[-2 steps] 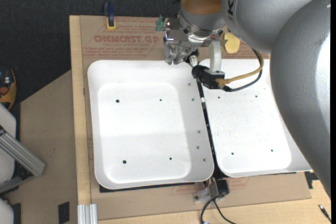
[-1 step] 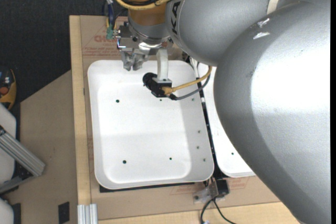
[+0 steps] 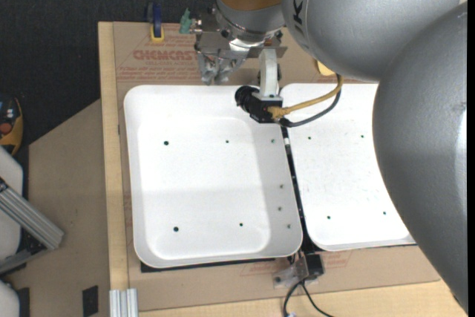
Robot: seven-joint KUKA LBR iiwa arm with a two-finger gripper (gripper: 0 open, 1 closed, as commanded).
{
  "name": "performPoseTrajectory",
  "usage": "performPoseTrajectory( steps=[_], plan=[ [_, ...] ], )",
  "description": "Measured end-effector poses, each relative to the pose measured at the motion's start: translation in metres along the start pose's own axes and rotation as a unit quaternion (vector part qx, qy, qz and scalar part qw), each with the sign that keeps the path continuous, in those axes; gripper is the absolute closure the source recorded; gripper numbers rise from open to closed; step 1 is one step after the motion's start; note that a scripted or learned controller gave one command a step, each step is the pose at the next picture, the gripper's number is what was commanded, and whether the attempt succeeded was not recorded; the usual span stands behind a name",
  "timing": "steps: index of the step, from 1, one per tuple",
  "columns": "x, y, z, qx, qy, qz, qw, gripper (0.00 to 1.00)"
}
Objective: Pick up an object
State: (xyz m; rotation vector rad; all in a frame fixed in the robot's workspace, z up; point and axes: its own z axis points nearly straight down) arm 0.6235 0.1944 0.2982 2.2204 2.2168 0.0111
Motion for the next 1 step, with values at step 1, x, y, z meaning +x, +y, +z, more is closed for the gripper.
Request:
performPoseTrajectory(
  steps=[1],
  plan=[
    [-0.0097, -0.0100, -0.0330, 0.001, 0.000, 0.000, 1.0000, 1.00]
  ],
)
